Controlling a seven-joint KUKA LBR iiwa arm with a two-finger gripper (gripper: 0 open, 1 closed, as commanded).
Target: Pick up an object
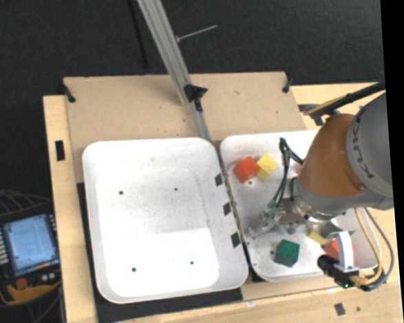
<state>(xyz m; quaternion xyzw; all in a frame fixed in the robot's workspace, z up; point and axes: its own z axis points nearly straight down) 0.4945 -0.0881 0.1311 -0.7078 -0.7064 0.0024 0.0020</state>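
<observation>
Arm (340, 161) overhangs right bin (265, 274); green block (287, 253) near front rim.

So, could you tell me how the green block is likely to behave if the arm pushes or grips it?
The green block looks boxy with flat faces, so it would probably slide, not roll. It seems small and solid, likely light and stiff. It lies near the front wall of the right bin, so a push could pin it there.

We see our grey arm (375, 149) with its broad orange band (330, 162) and black and yellow cables (375, 266) trailing.
</observation>
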